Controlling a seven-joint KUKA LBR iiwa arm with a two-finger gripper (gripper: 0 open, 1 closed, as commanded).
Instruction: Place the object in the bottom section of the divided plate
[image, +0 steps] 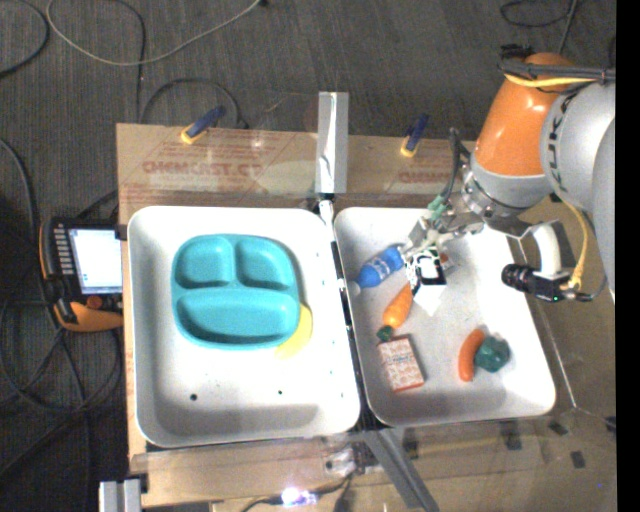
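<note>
Hovering low in the right bin (520, 395) over the blue bottle (381, 267) and the carrot (398, 306), the hand (428, 256), whose state I cannot tell, seems at the picking step; afterwards comes carrying leftward to the teal divided plate (237, 290).

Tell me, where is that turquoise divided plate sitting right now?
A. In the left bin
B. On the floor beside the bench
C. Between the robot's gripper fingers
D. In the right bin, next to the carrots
A. The turquoise divided plate lies flat in the left bin, while the small toys lie in the right bin.
</note>
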